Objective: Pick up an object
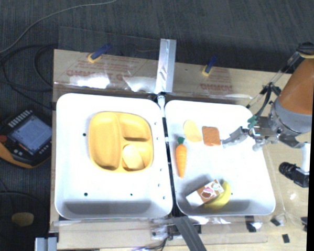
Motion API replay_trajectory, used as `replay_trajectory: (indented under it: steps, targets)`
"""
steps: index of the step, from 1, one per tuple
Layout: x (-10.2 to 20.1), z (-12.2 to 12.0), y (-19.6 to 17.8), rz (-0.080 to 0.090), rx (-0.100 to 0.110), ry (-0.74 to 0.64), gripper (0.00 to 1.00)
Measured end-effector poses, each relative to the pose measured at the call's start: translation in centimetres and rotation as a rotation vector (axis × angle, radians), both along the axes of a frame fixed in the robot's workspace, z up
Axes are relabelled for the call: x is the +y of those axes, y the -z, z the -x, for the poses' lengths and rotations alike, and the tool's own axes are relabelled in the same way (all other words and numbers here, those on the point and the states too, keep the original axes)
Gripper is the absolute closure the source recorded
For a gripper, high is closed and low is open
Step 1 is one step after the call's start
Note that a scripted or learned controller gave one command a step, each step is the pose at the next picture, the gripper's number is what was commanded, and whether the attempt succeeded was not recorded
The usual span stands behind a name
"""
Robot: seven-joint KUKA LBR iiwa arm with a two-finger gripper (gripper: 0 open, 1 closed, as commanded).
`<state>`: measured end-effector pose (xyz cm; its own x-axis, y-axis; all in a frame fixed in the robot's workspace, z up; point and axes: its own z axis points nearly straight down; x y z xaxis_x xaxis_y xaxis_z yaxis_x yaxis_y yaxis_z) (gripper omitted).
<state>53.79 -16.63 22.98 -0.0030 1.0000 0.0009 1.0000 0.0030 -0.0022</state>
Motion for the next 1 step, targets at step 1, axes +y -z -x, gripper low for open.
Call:
replay_trajectory:
  steps: [1]
  targets:
    - [0.65,-6.58,7.5,0.003,0.001,0.035,0.0]
